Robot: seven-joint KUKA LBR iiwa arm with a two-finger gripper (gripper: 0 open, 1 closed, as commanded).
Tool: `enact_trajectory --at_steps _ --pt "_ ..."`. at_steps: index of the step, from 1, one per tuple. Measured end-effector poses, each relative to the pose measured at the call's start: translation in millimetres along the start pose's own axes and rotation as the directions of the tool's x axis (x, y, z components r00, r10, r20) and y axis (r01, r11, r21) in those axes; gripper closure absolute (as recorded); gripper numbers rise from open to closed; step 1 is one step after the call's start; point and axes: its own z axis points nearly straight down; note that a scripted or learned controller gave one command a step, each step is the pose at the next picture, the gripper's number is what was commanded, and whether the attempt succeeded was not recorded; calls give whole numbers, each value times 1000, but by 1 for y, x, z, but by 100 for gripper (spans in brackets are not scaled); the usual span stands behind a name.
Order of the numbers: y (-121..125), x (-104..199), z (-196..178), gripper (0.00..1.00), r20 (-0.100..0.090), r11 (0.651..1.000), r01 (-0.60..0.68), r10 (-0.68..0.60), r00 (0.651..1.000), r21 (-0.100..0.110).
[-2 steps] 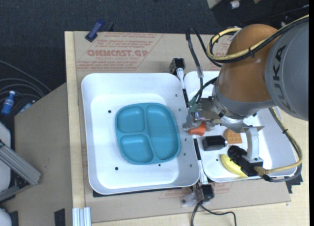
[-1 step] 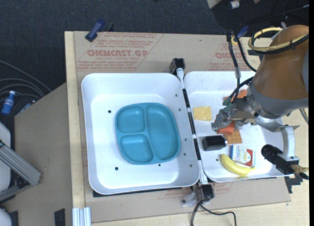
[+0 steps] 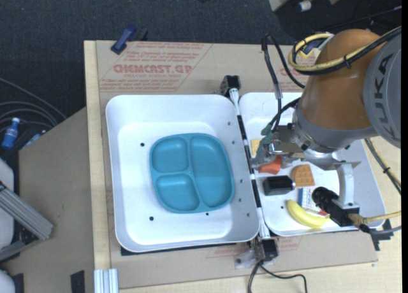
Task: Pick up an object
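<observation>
Two white bins sit side by side before you. Your gripper (image 3: 273, 153) hangs low over the right bin (image 3: 376, 190), above an orange piece (image 3: 270, 167); I cannot tell its state. A blue divided plate (image 3: 191, 172) lies in the left bin (image 3: 127, 158).

A light brown wooden table (image 3: 159, 65) with red printed letters stands on dark blue-grey carpet floor (image 3: 70, 5). Black cables (image 3: 25, 104) lie on the carpet at the left.
</observation>
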Motion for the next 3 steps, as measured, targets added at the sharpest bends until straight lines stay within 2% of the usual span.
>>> enact_trajectory --at_steps 1,2,3 --pt "0 -3 -8 100 1 1000 0 0 1000 -1" --pt "0 -33 -19 100 1 1000 -1 1 1000 -1" --pt "0 16 -3 100 0 1000 0 0 1000 3"
